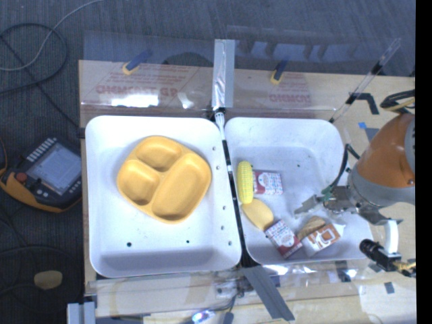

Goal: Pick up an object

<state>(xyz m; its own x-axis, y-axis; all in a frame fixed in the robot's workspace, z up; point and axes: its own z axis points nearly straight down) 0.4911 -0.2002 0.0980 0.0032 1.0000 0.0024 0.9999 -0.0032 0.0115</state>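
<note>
You're at the approach: the gripper (312, 204), fingers spread and holding nothing, hangs in the right bin (297, 130) just at twelve o'clock of the cartons (322, 236); lower, then close.

Reddish print shows, too faint and reversed to be read, on the clear sheets (138, 86) behind the two bins; nothing else is legible.

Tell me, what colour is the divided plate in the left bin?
The divided plate is yellow-orange, seen clearly in the camera view against the white left bin.
</note>
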